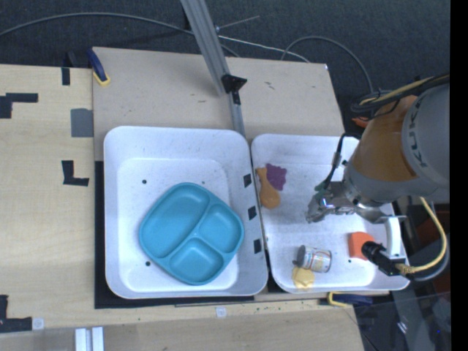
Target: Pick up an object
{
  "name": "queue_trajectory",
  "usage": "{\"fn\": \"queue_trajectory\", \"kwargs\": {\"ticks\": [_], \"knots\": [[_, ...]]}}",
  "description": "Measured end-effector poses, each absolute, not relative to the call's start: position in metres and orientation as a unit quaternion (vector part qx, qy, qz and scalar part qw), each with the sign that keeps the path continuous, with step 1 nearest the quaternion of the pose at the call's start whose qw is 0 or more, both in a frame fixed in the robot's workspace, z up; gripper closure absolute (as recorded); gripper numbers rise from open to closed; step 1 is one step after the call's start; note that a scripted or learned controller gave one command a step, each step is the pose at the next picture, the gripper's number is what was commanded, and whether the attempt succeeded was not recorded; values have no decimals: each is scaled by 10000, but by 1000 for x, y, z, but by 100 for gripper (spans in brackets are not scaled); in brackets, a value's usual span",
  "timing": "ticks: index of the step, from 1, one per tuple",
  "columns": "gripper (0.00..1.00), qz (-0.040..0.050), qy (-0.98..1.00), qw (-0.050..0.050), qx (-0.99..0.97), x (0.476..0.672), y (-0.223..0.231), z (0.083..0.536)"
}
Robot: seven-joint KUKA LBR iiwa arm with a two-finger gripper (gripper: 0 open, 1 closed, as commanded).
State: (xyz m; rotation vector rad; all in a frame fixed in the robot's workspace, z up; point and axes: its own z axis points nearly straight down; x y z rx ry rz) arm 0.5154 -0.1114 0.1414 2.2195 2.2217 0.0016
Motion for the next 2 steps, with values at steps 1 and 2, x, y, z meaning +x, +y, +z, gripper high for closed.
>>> {"fn": "queue_trajectory", "kwargs": {"ticks": [1, 2], "knots": [[100, 10, 7076, 15, 7066, 508, -111, 200], [100, 12, 7079, 21, 7063, 509, -111, 253]]}}
